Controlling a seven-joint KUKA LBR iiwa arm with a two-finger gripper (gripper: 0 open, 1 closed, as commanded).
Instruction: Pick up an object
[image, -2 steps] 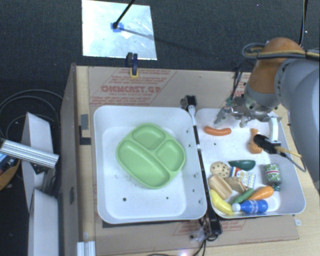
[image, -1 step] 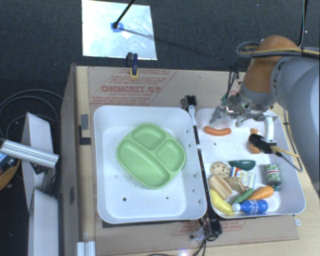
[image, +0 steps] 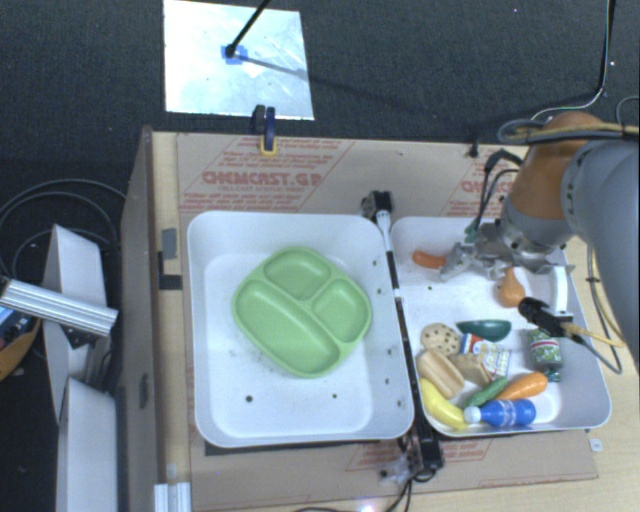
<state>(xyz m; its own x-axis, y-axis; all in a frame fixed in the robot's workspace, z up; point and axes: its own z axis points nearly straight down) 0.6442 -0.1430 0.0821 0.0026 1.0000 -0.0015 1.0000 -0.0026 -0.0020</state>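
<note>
The tool (image: 470, 255) was seen low near the far edge of the right bin (image: 600, 400), close beside a small orange piece (image: 428, 259); its opening could not be told, and nothing was seen held; the pick was judged not yet made, the other toys (image: 480, 375) lying heaped at that bin's near edge.

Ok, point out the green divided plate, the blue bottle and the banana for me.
green divided plate (image: 301, 311), camera view, on its central ridge.
blue bottle (image: 508, 413), camera view, mid-body.
banana (image: 441, 405), camera view, middle of its curve.

green plate (image: 302, 311), left bin (image: 215, 400), hand (image: 472, 256)
</note>
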